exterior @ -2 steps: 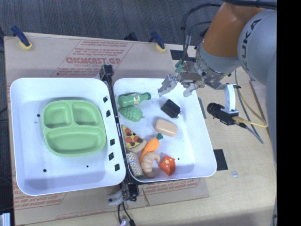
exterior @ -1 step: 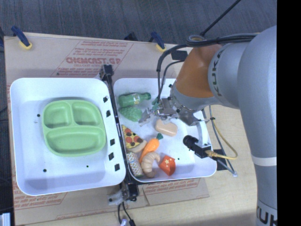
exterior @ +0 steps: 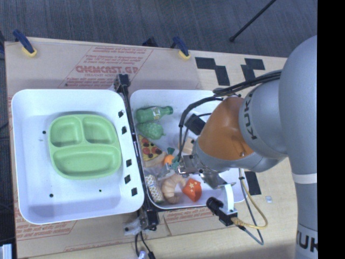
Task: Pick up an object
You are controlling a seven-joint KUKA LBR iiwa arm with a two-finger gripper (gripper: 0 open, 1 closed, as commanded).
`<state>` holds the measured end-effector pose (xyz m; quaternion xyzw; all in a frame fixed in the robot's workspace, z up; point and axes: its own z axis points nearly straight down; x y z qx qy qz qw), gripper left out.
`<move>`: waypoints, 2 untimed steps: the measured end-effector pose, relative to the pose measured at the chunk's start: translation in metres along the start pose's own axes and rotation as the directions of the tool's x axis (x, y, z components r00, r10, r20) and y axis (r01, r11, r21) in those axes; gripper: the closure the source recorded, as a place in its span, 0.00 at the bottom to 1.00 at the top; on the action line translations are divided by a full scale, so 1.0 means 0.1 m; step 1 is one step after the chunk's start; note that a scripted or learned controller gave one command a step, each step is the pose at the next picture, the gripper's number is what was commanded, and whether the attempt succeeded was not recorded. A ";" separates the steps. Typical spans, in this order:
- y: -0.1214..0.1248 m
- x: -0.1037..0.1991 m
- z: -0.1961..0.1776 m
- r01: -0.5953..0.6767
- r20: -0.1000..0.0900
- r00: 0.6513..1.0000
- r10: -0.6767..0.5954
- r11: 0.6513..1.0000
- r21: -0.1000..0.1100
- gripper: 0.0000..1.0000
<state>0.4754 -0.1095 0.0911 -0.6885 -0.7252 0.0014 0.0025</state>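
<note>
Grey arm [exterior: 291,117] hides its hand above the toy food [exterior: 172,186].

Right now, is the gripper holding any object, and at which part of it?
It cannot be told: the arm's wrist covers the gripper, low over the toy food in the right bin.

Grey KUKA arm [exterior: 294,107] with an orange wrist band [exterior: 226,131], black lettering and black cables [exterior: 202,108]
</note>
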 end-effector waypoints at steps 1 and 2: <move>0.02 0.00 -0.10 0.006 0.001 1.000 -0.006 1.000 -0.003 1.00; 0.04 0.72 -1.40 -0.235 -0.001 0.972 0.235 0.972 -0.003 1.00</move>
